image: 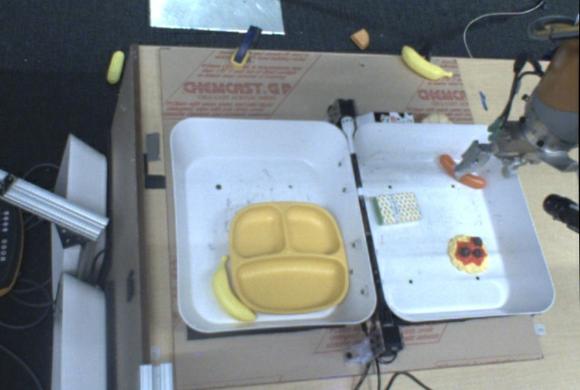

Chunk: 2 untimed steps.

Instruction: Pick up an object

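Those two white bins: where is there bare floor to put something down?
Left bin: bare across the back, behind the yellow plate; its front is crowded by the plate and banana. Right bin: bare at the front left, below the sponge; the gripper and sausage crowd the back right.

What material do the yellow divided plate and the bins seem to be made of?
The yellow divided plate looks like moulded plastic with a matte finish: uniform colour, rounded compartment ridges. The bins look like thin white plastic, smooth and slightly glossy, with rounded corners; metal cannot be excluded.
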Motion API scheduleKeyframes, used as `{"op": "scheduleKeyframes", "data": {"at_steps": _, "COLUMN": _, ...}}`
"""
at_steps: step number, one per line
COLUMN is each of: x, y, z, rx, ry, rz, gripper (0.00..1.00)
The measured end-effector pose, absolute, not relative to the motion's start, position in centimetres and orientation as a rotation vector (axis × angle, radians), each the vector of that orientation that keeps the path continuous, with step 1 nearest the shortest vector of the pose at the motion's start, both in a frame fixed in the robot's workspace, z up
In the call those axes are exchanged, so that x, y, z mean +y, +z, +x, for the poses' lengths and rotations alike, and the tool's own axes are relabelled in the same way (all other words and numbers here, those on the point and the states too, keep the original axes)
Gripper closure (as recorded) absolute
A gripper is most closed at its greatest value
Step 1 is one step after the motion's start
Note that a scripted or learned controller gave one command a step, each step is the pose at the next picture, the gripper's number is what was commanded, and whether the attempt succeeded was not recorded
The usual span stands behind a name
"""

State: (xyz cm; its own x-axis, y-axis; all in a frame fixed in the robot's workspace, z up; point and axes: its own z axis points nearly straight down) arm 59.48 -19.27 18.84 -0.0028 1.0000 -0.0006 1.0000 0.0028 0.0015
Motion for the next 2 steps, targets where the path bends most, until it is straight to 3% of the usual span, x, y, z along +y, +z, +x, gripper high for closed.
{"op": "scheduleKeyframes", "data": {"at_steps": 1, "x": -20.6, "y": 8.3, "z": 64.7, "rx": 2.226, "ry": 0.000, "rz": 2.217, "gripper": 0.00}}
{"op": "scheduleKeyframes", "data": {"at_steps": 2, "x": -20.6, "y": 9.6, "z": 64.9, "rx": 2.226, "ry": 0.002, "rz": 2.208, "gripper": 1.00}}
